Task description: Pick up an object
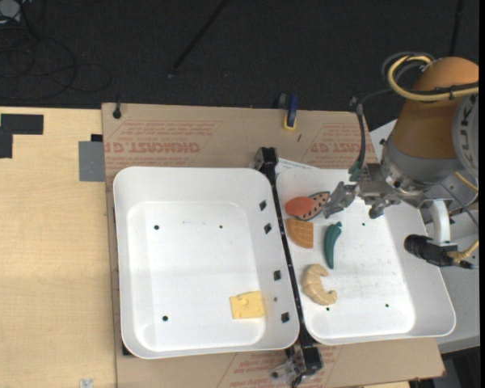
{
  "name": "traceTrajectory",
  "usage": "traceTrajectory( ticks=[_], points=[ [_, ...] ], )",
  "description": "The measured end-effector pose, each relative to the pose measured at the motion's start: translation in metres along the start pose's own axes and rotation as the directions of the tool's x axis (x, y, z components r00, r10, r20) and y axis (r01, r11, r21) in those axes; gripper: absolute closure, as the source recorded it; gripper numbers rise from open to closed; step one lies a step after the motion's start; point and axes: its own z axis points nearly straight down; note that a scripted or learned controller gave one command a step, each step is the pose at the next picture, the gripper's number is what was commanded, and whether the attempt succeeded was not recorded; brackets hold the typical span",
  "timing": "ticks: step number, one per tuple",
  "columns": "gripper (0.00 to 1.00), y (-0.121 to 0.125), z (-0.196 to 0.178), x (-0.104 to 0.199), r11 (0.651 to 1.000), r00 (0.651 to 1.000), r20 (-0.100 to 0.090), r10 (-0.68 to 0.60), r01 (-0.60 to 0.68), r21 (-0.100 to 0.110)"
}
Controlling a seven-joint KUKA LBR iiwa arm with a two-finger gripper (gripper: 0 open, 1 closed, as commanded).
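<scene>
Hand (357,199) hangs low over right bin (420,318), upper part, fingers spread apart w/ nothing between them, arm (432,128) angled in from right. Red-orange object (305,207) just left of hand; green pepper (332,242), croissant (318,284) below. Yellow block (247,305) in left bin (137,217).

**Camera setup: 1 fixed overhead view**

1 camera, mounted above the bench, looking down at a slant. It sits far enough back to frame both white bins whole: left bin (137,217), right bin (420,314). The far side of the bench runs along the top of frame, with dark floor beyond it. The arm (432,120) enters from frame right.
</scene>
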Motion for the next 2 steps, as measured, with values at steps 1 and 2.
traceTrajectory(
  ticks=[1,2],
  points=[
    [0.0,-0.016,0.104,0.022,1.0,1.0,-0.003,0.004,-0.004,0.01],
    [0.0,0.013,0.112,0.016,1.0,1.0,0.0,0.0,0.0,0.0]
  ],
)
